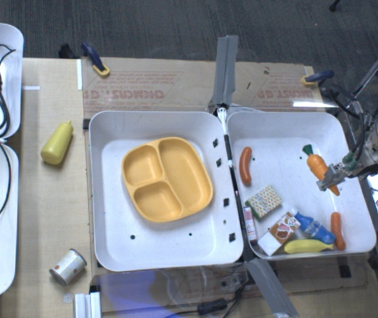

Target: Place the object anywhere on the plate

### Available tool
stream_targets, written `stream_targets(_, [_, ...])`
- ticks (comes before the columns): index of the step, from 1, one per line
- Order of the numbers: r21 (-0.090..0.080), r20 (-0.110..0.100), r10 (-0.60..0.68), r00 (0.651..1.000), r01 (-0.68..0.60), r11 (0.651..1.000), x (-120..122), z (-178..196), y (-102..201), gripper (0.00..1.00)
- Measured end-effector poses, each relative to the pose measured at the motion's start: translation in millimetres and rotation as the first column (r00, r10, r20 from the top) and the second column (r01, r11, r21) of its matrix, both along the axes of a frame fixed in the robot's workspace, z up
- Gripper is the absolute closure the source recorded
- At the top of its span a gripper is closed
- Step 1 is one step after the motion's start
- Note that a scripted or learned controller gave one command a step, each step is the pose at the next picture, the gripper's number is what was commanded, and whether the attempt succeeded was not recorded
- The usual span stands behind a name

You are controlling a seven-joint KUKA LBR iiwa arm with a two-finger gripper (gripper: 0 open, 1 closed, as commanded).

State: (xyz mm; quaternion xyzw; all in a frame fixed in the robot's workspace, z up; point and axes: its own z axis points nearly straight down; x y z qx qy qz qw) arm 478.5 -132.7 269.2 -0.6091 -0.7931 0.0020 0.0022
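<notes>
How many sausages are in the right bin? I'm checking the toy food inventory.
2. One sausage lies near the right bin's left wall, beside the divider. The other sausage lies near the bin's lower right corner, by the banana. More could be hidden.

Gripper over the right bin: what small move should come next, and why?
Probably lower the gripper onto the carrot and close. It sits at the carrot's lower end, no object is visibly between its fingers, and the yellow plate in the left bin holds nothing yet.
</notes>
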Motion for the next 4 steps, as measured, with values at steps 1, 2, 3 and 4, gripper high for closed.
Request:
stream_targets(1, [-0.002, 0.001, -0.015, 1.000, 0.015, 1.000, 15, 29, 120, 1.00])
stream_targets(2, [-0.001, -0.001, 0.075, 0.997, -0.075, 0.997, 21, -58, 173, 1.00])
stream_targets(3, [-0.001, -0.001, 0.211, 0.978, -0.211, 0.978, 56, -101, 253, 1.00])
stream_targets(4, [-0.001, -0.001, 0.210, 0.978, -0.210, 0.978, 56, -101, 252, 0.00])
